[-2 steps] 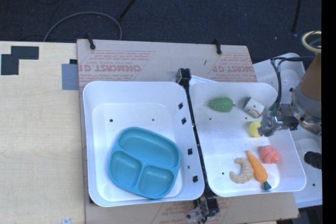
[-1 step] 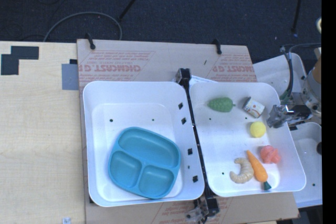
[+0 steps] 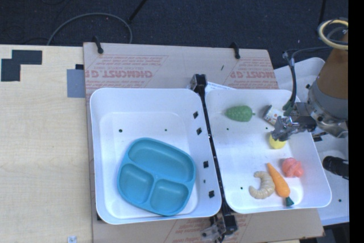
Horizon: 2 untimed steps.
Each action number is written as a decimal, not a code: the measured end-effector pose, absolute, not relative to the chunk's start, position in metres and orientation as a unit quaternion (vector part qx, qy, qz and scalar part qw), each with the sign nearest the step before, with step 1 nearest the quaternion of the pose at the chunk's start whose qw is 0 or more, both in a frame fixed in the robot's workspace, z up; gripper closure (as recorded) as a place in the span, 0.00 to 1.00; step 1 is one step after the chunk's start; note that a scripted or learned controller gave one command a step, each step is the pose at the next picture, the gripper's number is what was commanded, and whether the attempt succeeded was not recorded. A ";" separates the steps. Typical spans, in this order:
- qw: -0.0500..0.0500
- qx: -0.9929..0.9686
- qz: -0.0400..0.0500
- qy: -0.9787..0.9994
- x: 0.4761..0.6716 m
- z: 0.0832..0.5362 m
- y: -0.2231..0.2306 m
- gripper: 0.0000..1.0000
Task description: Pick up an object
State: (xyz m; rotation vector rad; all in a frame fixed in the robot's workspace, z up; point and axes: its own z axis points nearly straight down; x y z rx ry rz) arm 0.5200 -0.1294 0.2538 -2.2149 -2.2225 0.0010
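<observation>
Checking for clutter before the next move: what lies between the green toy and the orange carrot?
Bare white bin floor, seen from the overhead camera; green toy and orange carrot have nothing between them.

A blue divided tray (image 3: 156, 176) lies in the left white bin (image 3: 108, 105), on a cardboard sheet (image 3: 142, 68).

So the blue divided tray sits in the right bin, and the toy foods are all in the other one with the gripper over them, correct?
Not quite. The camera view shows the blue divided tray in the left bin, not the right. The rest holds: the green piece, yellow piece, pink piece, carrot and pale curled piece all lie in the right bin, with the gripper over it.
</observation>
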 end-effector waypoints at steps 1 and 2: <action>0.002 -0.705 0.000 -0.709 0.518 0.258 -0.075 1.00; 0.003 -0.705 0.001 -0.709 0.514 0.257 -0.016 1.00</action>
